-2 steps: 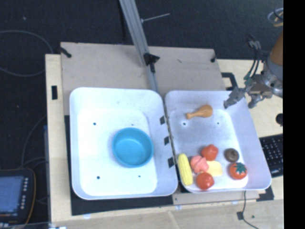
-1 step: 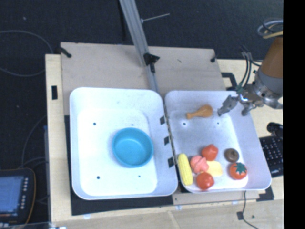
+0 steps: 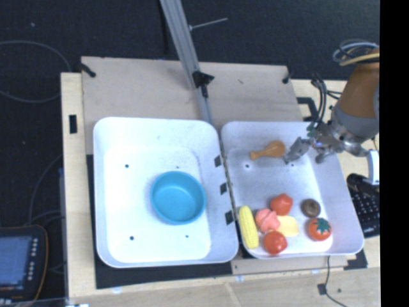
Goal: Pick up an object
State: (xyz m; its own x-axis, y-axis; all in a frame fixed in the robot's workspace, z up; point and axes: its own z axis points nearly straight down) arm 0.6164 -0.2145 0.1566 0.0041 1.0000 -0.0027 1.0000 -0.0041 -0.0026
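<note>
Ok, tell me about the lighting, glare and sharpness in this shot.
Camera view: even overhead light. The two white bins come out bright, nearly washed out, with little surface detail. The dark floor around the bench loses detail. Shadows are soft and short, as under the blue bowl. The whole frame is slightly soft; the hand and the small toy foods are fuzzy at their edges.

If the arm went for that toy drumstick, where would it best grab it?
Probably across the thin bone handle of the drumstick, coming straight down from above. It lies flat on the right bin floor, apart from the other toys, and the handle is its narrowest part, easy for jaws to span.
</note>
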